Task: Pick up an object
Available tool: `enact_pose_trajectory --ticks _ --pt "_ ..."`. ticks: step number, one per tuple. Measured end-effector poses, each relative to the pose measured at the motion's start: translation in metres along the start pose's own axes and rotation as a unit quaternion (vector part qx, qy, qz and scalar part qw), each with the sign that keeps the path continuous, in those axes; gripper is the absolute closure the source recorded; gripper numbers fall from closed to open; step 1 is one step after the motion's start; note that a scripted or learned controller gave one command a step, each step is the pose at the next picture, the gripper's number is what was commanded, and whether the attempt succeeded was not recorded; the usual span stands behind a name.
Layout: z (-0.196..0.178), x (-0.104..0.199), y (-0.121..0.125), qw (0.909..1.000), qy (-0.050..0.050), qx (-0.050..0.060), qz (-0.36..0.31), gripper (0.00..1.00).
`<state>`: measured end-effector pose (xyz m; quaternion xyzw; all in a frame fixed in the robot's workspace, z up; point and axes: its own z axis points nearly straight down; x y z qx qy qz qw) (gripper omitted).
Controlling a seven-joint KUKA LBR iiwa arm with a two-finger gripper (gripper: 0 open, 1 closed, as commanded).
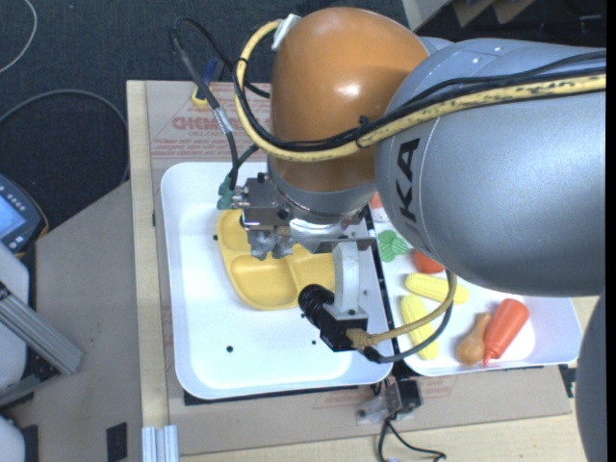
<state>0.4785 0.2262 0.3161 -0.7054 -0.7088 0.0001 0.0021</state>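
Camera view: the arm's wrist hangs low over the left bin (192,345), and the gripper (272,248) sits right above a yellow banana-like object (252,277) lying in that bin. Whether the pincer is wide or closed on it I cannot tell. Nothing looks lifted yet, so grasp and raise likely remain. The right bin (549,349) holds 1 carrot (505,325) and corn (423,287).

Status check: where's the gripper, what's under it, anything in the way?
Gripper low in left bin, over yellow object. Arm hides the fingers. Corn and carrot lie apart in right bin.
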Motion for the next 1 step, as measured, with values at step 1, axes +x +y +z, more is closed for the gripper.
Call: enact_pose_trajectory --ticks 1 --pt "-0.1173 -0.0672 0.008 0.9999 0.001 -0.009 0.005 1.0"
